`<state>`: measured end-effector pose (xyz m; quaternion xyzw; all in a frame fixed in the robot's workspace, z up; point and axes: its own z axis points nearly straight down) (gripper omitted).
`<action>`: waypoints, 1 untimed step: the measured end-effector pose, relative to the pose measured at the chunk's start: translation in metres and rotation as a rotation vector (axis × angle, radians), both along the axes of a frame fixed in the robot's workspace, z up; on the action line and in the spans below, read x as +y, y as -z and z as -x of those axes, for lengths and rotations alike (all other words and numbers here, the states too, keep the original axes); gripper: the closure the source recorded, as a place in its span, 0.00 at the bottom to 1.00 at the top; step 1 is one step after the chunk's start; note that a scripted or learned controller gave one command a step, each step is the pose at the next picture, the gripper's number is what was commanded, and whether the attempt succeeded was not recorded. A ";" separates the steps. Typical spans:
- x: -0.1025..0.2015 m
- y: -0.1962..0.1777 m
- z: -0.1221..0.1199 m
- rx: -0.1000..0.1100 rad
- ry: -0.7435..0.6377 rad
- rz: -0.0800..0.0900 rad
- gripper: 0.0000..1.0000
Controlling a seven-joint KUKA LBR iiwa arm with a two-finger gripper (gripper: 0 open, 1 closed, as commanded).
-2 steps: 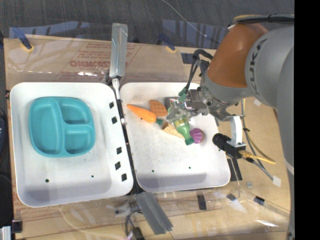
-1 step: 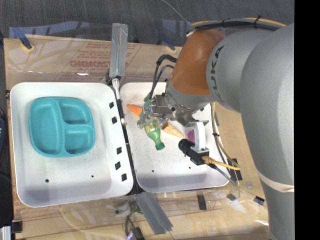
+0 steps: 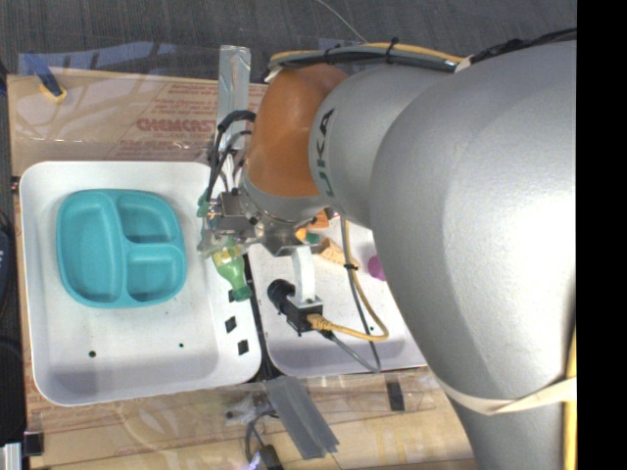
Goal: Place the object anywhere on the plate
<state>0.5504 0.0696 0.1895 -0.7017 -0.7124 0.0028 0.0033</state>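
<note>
Green object (image 3: pixel 233 274) lies just below the gripper (image 3: pixel 227 231), whose grip I cannot tell.

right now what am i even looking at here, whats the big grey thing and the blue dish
The big grey shape is a robot arm with an orange band, reaching in from the right. One fixed camera looks down on a bench with two shallow white bins. The left bin holds a teal plate split into compartments. The arm's wrist hangs over the divide between the bins, and a small green object shows just under it. The arm hides whether the object is gripped. A little pink and orange shows in the right bin.
</note>
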 end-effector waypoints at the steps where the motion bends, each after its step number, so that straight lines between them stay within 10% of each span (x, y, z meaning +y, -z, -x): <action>1: 0.073 -0.020 -0.035 -0.005 0.003 0.000 1.00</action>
